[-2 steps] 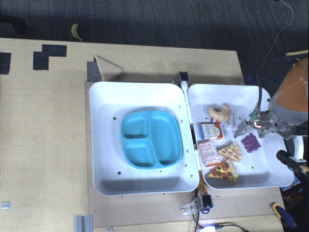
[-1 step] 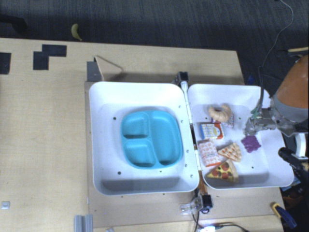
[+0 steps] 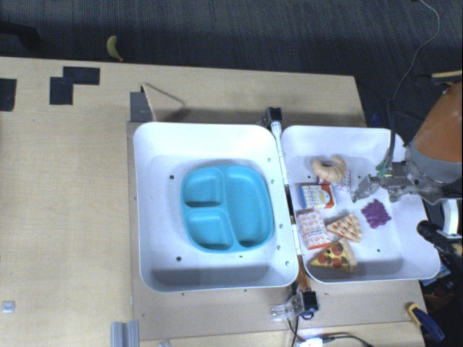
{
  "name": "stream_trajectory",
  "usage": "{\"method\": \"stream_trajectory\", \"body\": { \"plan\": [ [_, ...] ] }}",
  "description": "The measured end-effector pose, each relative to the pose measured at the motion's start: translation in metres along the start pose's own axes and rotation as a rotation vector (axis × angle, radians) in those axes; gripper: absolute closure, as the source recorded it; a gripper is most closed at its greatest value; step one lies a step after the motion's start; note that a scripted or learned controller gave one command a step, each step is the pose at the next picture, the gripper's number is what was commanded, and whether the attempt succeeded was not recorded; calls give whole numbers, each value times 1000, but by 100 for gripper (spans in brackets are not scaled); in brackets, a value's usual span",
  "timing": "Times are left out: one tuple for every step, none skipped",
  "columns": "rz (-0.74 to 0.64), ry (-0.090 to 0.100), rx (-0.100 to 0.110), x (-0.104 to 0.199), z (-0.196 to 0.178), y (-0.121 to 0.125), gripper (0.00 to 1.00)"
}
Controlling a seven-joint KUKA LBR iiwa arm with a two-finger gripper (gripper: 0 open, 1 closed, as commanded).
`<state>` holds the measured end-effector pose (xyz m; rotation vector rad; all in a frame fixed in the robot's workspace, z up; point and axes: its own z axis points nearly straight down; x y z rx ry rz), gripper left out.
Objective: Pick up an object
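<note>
Pizza slice [image 3: 333, 256] lay at right bin's [image 3: 412, 264] front edge; jaws [image 3: 366, 187] hovered beside purple piece [image 3: 375, 212], grip state indiscernible.

Grey arm [image 3: 434, 166], orange band, metallic end effector [image 3: 364, 188].

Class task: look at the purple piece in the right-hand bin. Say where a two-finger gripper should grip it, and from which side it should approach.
Grip the purple piece across its narrower middle, coming straight down from above. It lies flat on the right bin floor, apart from the waffle slice beside it, so fingers probably fit on both sides. The gripper is just above-left.
</note>
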<state>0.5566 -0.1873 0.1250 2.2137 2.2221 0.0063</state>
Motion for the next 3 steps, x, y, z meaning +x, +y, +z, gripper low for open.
{"method": "stream_trajectory", "body": {
  "plan": [
    [3, -3, -6, 40, 36, -50, 0],
    [2, -6, -15, 40, 24, -47, 100],
    [-1, 2, 3, 122, -60, -45, 100]
  ]
}}
